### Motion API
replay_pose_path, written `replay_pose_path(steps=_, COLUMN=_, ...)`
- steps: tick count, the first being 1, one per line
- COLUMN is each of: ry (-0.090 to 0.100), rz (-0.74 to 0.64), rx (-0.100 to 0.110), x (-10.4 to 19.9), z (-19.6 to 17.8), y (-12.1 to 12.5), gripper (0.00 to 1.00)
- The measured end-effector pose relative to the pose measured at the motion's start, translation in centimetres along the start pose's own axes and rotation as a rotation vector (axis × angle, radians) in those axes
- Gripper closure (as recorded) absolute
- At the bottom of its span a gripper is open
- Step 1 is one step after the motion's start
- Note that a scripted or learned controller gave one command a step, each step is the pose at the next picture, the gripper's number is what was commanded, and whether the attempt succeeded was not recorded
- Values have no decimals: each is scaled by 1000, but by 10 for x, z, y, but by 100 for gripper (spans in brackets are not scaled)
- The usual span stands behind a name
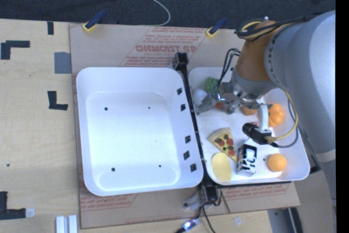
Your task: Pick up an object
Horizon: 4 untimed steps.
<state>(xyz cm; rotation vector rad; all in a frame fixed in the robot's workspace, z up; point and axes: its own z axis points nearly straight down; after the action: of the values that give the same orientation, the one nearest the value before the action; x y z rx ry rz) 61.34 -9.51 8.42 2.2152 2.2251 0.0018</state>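
Gripper: two-finger gripper (210, 100) low in the right white bin (294, 172), beside a green object (211, 84).
Fingers: state cannot be told.

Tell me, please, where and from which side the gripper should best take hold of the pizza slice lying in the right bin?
Probably straight from above, closing across the narrow tip half of the pizza slice. It lies flat on the bin floor, tip pointing up-left, so its two straight edges give the fingers opposing faces. The wide crust end sits close to the yellow piece and the black-and-white box, leaving less room there.
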Motion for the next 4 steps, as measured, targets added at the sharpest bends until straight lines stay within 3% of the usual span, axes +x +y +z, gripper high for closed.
replay_pose_path(steps=1, ry=0, rz=4, rx=15, x=-1, z=1, y=38, gripper=0)
replay_pose_path(steps=2, ry=0, rz=6, rx=7, x=-24, z=0, y=-13, gripper=0)
replay_pose_path(steps=3, ry=1, rz=0, rx=4, x=4, z=0, y=32, gripper=0)
replay_pose_path(steps=4, ry=1, rz=1, rx=6, x=3, z=-9, y=30, gripper=100)
